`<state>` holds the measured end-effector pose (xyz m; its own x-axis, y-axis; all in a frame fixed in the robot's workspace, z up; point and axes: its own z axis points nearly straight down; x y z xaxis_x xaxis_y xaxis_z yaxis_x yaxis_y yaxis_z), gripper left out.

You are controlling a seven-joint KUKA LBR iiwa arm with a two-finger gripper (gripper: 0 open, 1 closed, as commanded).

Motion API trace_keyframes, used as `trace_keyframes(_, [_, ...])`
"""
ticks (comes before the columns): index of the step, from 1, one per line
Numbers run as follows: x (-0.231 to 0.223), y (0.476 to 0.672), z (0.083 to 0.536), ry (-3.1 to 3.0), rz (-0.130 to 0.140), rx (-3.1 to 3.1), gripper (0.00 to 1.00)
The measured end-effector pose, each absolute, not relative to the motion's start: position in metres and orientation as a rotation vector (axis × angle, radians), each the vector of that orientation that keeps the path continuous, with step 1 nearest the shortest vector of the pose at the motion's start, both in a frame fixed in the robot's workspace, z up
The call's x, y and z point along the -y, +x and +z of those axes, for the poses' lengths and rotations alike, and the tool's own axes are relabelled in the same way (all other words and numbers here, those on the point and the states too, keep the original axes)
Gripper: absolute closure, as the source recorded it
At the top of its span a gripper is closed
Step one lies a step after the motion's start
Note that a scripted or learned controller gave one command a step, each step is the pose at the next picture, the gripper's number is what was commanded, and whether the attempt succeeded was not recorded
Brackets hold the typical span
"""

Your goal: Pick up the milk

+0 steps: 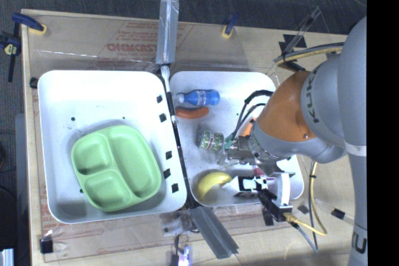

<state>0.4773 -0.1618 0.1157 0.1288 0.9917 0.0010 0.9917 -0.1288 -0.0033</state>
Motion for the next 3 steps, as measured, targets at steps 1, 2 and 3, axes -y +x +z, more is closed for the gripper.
trace_keyframes(1, [0.121, 0.497, 0.102, -2.359, 0.003, 2.071, 1.0])
trace_keyframes(2, [0.116, 0.492, 0.32, -2.263, 0.0, 2.178, 1.0])
trace_keyframes(3, [0.116, 0.492, 0.319, -2.262, 0.001, 2.178, 0.0])
